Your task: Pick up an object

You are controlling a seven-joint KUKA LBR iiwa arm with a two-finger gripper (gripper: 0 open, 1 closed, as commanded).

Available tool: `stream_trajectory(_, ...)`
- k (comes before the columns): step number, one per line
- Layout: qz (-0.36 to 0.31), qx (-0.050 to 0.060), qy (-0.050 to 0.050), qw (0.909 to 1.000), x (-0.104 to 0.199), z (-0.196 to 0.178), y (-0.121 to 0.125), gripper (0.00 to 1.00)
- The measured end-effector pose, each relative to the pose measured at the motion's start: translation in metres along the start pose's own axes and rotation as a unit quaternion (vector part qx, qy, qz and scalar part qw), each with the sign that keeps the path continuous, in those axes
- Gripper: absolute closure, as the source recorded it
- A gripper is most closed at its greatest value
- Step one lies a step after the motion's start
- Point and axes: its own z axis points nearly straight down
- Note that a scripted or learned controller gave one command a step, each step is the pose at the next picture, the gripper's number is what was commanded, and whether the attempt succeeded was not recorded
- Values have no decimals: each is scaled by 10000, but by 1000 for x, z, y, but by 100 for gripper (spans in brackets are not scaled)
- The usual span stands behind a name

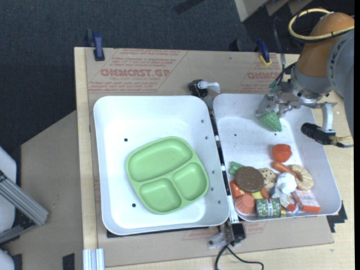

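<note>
My claw point(274, 107) hangs over the far end of the right bin point(332, 180), directly above a green leafy object point(270, 121), seemingly a toy lettuce piece. The object lies just below the fingertips, touching or nearly touching them. Whether it is pinched between them or merely resting on the bin floor beneath cannot be told from this slanted view, nor can how far apart the fingers stand. I judge this to be the grasp step itself, with the outcome unsettled.

The green object sits apart from the rest of the bin's contents, which probably makes it the easier target, since there are no neighbours to crowd the approach. The other pieces are heaped at the near end of the same bin: a red tomato-like piece point(281, 151), a brown round patty point(249, 179), a small green can point(268, 208), and an assortment of orange, white and red toy foods pressed together. Their crowding would make a clean two-finger pinch there less certain.

The left bin point(107, 151), joined to the right one along a central seam, holds a pale green divided plate point(167, 175) with three compartments, lying flat and well apart from my claw.

Both bins rest on a table point(146, 66) covered by a brown printed board, held at its far edge by blue clamps point(98, 45). Dark carpeted floor point(45, 38) surrounds the table, and a cable point(236, 252) trails off the near edge.
</note>
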Motion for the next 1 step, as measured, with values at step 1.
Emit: stream_trajectory(1, -12, -26, -16, 10000, 58, 19, 2, 100)
